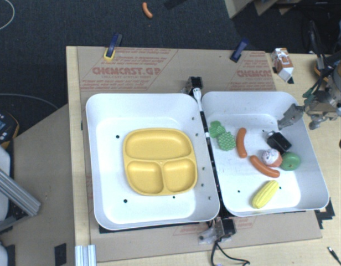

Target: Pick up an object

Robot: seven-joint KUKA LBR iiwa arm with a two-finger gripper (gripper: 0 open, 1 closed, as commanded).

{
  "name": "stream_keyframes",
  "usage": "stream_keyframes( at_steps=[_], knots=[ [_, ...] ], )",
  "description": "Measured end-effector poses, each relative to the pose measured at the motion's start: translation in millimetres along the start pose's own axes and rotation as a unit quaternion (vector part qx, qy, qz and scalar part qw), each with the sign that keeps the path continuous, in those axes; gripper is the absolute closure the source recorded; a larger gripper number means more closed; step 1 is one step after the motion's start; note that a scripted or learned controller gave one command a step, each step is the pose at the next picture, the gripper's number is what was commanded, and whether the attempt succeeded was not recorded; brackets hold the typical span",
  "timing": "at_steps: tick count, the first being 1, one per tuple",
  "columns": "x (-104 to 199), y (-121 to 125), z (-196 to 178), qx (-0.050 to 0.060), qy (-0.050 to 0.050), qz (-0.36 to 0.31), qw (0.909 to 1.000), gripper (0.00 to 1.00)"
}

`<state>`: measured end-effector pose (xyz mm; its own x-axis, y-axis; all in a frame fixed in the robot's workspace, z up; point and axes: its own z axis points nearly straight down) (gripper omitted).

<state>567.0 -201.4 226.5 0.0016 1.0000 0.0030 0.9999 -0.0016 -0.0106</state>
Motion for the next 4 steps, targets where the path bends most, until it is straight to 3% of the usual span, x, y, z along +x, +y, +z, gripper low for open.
stream_keyframes(
  at_steps=[1,3,4],
  knots=[
    [0.1,2.2,-4.7,-0.005,-0.001,-0.001,1.0000,0.00],
    [-8.6,-2.7,116.8,-0.004,-0.001,0.000,1.0000,0.00],
    [-9.3,3.5,131.8,-0.011,-0.003,-0.001,0.9999,0.00]
  ],
)
